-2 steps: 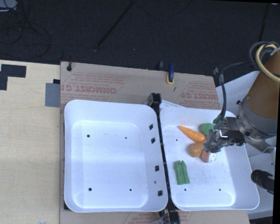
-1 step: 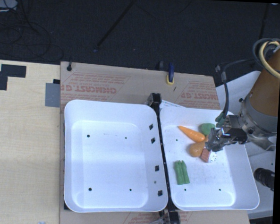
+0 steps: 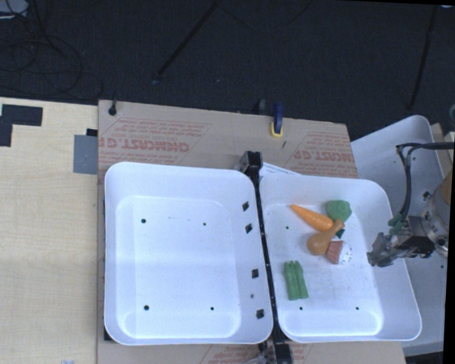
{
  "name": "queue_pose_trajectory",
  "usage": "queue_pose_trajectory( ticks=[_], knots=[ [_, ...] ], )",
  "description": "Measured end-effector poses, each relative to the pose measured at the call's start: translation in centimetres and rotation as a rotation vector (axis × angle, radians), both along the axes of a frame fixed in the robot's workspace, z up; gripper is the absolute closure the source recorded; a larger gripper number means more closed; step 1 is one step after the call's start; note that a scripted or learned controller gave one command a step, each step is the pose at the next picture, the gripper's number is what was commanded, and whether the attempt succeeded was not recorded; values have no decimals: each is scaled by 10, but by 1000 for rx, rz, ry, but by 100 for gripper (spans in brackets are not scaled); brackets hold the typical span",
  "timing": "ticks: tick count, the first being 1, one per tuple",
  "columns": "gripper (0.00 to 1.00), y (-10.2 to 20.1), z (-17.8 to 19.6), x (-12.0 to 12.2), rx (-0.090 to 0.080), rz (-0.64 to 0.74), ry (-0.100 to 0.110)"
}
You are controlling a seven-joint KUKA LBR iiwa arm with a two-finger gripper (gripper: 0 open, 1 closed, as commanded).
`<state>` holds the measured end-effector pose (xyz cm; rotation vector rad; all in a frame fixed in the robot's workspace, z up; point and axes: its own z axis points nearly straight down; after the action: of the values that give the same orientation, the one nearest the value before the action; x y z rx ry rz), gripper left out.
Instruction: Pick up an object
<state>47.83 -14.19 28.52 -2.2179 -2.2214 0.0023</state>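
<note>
The right bin (image 3: 392, 314) holds several small toys. An orange carrot (image 3: 311, 217) lies near its back, with a green leafy piece (image 3: 338, 210) just right of it. Below them sit a yellow-orange pear shape (image 3: 321, 240) and a pink and white piece (image 3: 338, 253). A green ridged piece (image 3: 295, 281) lies nearer the front. My gripper (image 3: 380, 254) hangs at the bin's right side, about fifty pixels right of the pink piece, with nothing seen between its fingers.
The left bin (image 3: 118, 209) sits beside the right one, joined by a black divider with clips (image 3: 256, 241). Both rest on a cardboard sheet (image 3: 184, 140) on the wooden bench. Cables and arm hardware (image 3: 421, 220) stand at the right.
</note>
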Motion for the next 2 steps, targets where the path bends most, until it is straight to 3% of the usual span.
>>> queue_pose_trajectory(
  ticks=[2],
  knots=[
    [100,-2,19,-1,1,-4,5]
  ],
)
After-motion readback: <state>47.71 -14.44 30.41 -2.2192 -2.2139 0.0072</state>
